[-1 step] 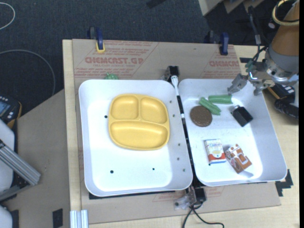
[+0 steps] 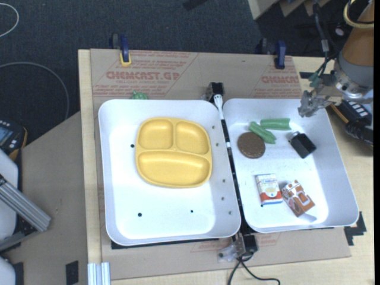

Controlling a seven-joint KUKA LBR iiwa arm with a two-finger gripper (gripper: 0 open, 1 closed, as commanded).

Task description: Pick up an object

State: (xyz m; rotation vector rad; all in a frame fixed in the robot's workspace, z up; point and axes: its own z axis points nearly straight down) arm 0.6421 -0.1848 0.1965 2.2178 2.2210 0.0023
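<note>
Grey-armed gripper [image 2: 310,104] hung over the right bin's [image 2: 341,177] upper right corner, carrying nothing; whether its fingers stood apart or together could not be told. The step in hand appeared to be the approach. The nearest candidate, a small black block [image 2: 302,145], lay just below-left, long axis running upper-left to lower-right, so the next move would call for a descent aligned across it.

grey arm reaches in from the right, pincer [image 2: 310,104] pointing down.
</note>
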